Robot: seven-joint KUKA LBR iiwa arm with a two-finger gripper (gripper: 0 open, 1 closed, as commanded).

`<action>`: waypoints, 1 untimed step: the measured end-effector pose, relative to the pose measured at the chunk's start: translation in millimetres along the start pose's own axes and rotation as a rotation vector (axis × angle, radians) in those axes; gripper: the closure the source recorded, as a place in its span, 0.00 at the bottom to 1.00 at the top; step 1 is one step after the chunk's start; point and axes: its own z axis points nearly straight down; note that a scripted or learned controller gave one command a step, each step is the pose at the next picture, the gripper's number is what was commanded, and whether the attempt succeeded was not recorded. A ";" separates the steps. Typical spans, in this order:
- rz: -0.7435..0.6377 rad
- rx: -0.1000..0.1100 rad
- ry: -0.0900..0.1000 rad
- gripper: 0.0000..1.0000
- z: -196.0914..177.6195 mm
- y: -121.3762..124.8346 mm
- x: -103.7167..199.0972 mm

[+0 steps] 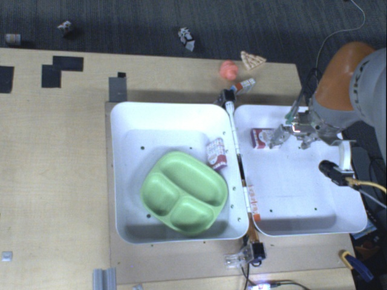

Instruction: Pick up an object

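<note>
Camera view, from above at a slant. Two white bins side by side: left bin point(121, 180), right bin point(302, 216). In the left bin: green divided tray point(183, 191), tilted, with a small red-and-white packet point(216, 153) at its upper right edge, near the dividing wall. In the right bin: red-and-white carton point(260, 138) in the upper left area. Gripper point(283, 135) low over the right bin, just beside the carton's right end. Finger state: cannot tell. Orange ball point(228, 70) on the bench beyond the bins.
</note>
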 end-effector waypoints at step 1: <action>-0.003 -0.008 0.001 0.00 36.5 58.8 15.4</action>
